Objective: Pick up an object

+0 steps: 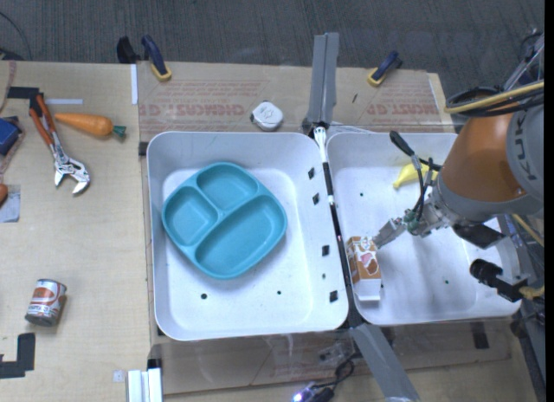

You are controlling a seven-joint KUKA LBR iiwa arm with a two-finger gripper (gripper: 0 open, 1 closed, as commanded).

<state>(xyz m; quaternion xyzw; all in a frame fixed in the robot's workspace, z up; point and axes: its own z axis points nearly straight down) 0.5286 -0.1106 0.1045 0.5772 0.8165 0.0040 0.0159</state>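
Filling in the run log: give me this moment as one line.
arm: over right white bin | gripper: near small brown-and-white carton, nothing seen held | left white bin: blue divided plastic plate

The arm runs off the picture's right edge and covers part of the yellow object near the right bin's far edge. The gripper is too small and blurred to read. At the bench's left edge, a blue object is cut off.
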